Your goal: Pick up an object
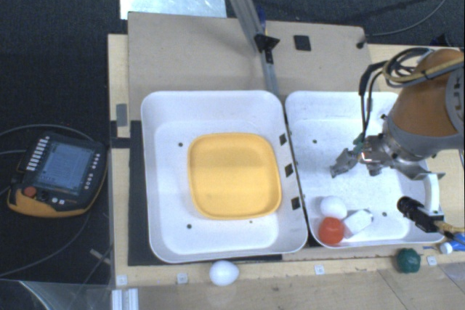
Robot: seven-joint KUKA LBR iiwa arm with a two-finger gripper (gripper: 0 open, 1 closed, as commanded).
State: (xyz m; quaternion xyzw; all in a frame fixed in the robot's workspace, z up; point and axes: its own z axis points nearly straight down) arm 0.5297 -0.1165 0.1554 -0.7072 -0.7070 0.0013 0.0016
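left bin [163, 156] holds a yellow plate [235, 175]; the right bin's near corner holds a white ball [333, 205], a red ball [332, 230] and a small white block [359, 220], bunched together. gripper [354, 158] hangs above and behind them, carrying nothing; open or closed, cannot tell. you should come down over one ball, clear of the bin wall.
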